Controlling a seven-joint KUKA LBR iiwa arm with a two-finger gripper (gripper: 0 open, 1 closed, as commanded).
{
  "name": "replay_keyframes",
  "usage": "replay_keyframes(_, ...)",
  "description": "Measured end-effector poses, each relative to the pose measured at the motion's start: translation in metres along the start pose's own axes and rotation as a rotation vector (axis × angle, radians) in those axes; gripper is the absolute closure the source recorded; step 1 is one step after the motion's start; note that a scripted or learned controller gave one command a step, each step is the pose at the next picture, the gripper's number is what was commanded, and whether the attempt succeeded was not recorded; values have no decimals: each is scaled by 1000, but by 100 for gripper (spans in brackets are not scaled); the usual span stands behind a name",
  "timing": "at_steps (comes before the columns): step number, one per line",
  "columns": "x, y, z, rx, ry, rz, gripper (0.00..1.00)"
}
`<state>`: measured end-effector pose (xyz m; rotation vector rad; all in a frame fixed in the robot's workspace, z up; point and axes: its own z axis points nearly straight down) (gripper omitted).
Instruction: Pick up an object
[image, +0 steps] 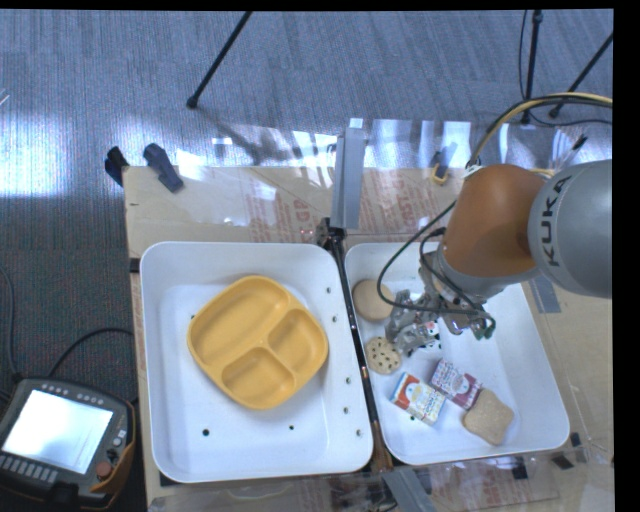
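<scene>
Gripper (410, 335) is hanging low over the right bin (535, 375), can't tell its state. Cookie (382, 355) is sitting just beside it, toward the divider, nearest candidate.

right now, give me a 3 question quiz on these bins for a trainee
1. True or false: the yellow divided plate lies in the left bin.
2. Which sits nearest the gripper? A) cookie B) toast slice C) plate
3. Name the colour of the band above the arm's wrist.

Key: 1 true; 2 A; 3 orange.
</scene>
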<state>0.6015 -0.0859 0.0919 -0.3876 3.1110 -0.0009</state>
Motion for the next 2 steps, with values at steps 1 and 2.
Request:
replay_keyframes(1, 8, 79, -103, -1, -9, 2, 100)
replay_keyframes(2, 59, 56, -96, -3, 7, -202, 100)
